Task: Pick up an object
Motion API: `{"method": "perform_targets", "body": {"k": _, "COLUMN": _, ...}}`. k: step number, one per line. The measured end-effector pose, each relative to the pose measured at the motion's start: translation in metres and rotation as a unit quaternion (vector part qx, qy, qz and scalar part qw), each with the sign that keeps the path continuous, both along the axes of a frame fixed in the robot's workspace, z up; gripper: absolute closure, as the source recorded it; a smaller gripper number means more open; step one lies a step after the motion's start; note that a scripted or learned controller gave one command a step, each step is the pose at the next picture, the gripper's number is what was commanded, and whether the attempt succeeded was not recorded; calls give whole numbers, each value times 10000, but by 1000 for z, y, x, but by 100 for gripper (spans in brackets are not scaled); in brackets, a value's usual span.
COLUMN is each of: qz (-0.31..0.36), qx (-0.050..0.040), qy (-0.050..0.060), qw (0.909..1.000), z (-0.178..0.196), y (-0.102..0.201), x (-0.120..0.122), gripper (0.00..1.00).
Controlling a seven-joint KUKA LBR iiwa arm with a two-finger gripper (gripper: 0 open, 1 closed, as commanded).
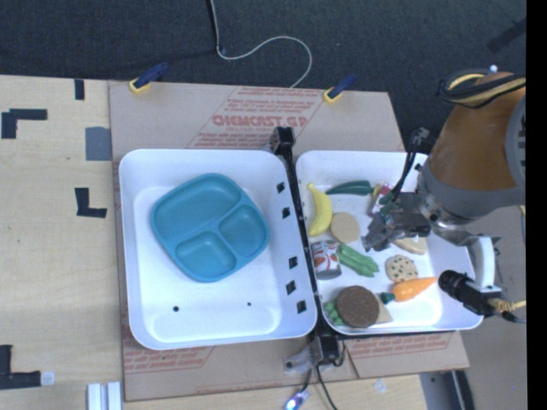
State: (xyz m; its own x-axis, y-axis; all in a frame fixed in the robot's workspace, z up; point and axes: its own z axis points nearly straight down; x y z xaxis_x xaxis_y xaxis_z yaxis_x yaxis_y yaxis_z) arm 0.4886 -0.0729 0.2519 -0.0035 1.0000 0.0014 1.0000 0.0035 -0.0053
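We are hovering our gripper (379, 233) low in the right bin (427, 162), just right of the tan cookie (345, 227), with the green bean (357, 260) just beyond the cookie's lower edge. That cluster offers the nearest pickable object. We cannot tell how the gripper is set. The blue tray (208, 225) is lying well left of the cookie, in the other bin.

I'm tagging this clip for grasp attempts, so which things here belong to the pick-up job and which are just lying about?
Job:
gripper
right bin
banana
green pepper
cookie
carrot
can
burger patty

Lying about:
blue divided plate
left bin
cardboard sheet
white cable
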Motion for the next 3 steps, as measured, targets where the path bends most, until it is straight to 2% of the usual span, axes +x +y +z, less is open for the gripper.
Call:
{"method": "perform_targets", "body": {"k": 1, "qz": 30, "qx": 0, "qy": -37, "qw": 10000, "z": -8, "y": 62, "x": 78, "gripper": 100}}
{"method": "perform_targets", "body": {"k": 2, "qz": -5, "qx": -16, "qy": -18, "qw": 10000, "z": -39, "y": 60, "x": 109, "gripper": 100}}
{"method": "perform_targets", "body": {"k": 3, "qz": 5, "qx": 2, "qy": -23, "qw": 10000, "z": 6, "y": 90, "x": 67, "gripper": 100}}
